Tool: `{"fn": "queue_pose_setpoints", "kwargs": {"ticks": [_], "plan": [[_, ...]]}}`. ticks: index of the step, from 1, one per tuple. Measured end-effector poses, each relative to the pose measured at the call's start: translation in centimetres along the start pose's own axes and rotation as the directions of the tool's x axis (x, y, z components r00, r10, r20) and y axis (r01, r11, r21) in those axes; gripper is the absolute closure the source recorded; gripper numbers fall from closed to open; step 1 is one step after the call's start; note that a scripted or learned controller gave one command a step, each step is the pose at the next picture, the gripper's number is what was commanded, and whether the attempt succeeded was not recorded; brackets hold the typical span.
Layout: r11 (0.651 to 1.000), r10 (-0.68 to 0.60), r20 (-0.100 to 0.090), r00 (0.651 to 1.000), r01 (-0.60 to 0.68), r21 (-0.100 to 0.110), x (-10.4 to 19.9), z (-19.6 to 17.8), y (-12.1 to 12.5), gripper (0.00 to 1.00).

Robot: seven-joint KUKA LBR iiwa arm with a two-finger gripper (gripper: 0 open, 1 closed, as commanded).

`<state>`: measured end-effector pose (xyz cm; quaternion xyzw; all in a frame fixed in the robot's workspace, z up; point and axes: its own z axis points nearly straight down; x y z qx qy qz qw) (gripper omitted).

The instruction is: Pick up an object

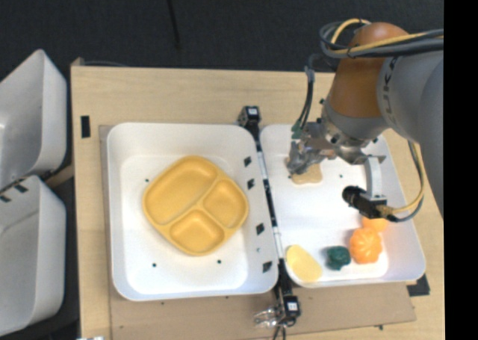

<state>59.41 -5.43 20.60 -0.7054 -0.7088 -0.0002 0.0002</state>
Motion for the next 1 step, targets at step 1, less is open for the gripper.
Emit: {"fn": "queue_pose_setpoints", "kwargs": {"ticks": [1], "plan": [[1.000,-0.002,-0.002,1.000,0.002,-0.001,5.48,-1.59,-2.04,1.00]]}}
